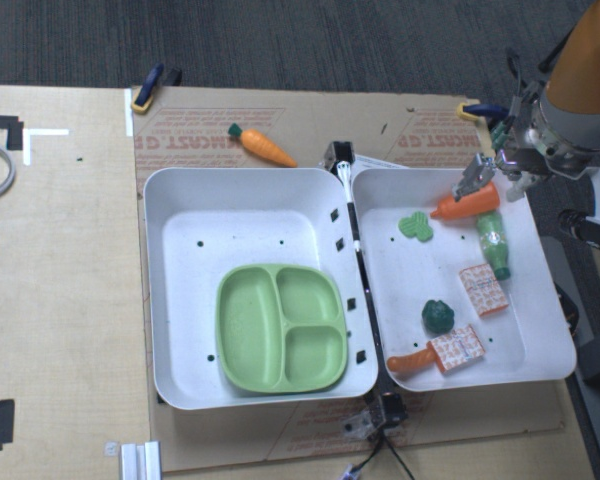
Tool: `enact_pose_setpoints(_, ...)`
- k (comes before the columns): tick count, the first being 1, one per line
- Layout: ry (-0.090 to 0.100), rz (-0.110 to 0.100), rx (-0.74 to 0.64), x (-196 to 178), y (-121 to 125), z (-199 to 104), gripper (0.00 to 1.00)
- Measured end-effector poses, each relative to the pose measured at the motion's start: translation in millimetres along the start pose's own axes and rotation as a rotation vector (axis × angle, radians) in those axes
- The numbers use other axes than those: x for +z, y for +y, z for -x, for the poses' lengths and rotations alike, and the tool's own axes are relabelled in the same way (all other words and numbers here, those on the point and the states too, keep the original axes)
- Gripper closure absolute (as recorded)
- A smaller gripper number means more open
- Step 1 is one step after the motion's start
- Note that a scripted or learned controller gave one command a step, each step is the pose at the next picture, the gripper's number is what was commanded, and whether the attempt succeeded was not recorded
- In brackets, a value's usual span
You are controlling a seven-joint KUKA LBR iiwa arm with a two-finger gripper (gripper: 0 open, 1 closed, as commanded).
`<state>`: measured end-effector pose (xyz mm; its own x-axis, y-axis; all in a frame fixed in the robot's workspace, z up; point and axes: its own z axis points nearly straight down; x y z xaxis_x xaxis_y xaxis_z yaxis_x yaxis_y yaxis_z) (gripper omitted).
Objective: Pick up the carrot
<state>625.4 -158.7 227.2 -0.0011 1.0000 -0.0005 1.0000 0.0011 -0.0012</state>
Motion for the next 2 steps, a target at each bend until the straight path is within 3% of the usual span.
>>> enact_pose_setpoints(1,0.000,0.000,0.002,131.8,-13.5,-39.6,0.00)
enact_pose_setpoints(2,0.000,0.001,-0.286,34.8,33.8,-130.1,0.00)
